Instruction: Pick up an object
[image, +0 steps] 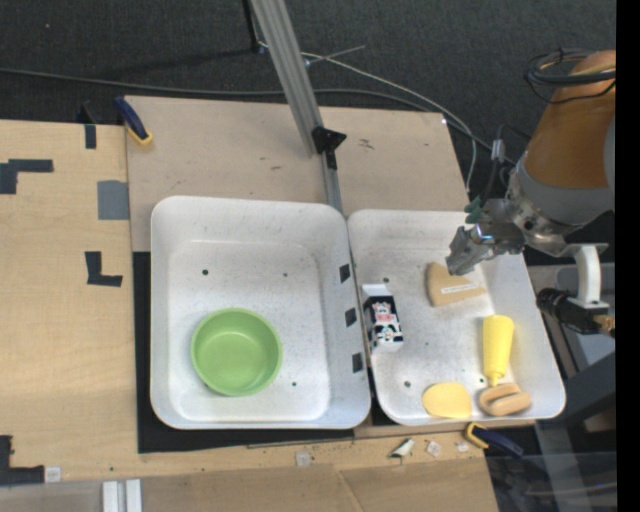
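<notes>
Bench top of pale board (60, 300), seen from above at a slant, carries two shallow white bins side by side on a dark mat. Left bin (250, 225): holds a green bowl (236, 350) toward its 7 o'clock corner, upright, hollow upward. Right bin (400, 240): holds the smaller items. Grey arm with orange band (570, 130) enters from 3 o'clock and reaches over the right bin's 1 o'clock area. Gripper (468, 250) hangs just above the upper edge of a tan block (455, 285); whether it touches the block cannot be told, and from where I stand I cannot tell how its fingers are set. Yellow bottle-like piece (497, 348) lies lengthwise at 5 o'clock of the block, its lower end touching a brown bun-shaped piece (504, 401). Yellow oval piece (447, 400) lies just beside the bun, at the bin's 6 o'clock edge. Small black-and-white carton (383, 320) lies at the bin's 9 o'clock wall. A metal pole (295, 80) runs from 12 o'clock down between the bins.
</notes>
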